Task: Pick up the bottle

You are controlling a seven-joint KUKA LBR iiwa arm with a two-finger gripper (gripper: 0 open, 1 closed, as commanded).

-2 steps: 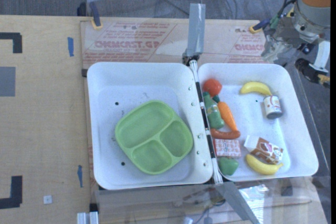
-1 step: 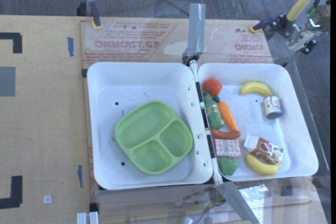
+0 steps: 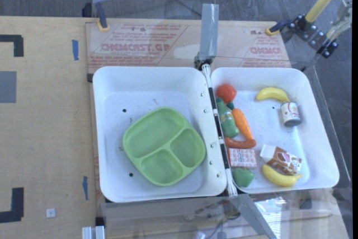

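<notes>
Two white bins are seen side by side: the left bin [image 3: 106, 120] is occupied by a green divided plate [image 3: 163, 146], and the right bin [image 3: 316, 137] is loaded with toy food. The green bottle [image 3: 228, 123] is laid along the left wall of the right bin, touched by a red tomato [image 3: 226, 92] above, a carrot [image 3: 241, 122] at its right and a sausage [image 3: 240, 143] below. Farther off are placed two bananas [image 3: 272, 94] [image 3: 279, 176], a carton [image 3: 283, 159] and a small can [image 3: 290, 113].
</notes>
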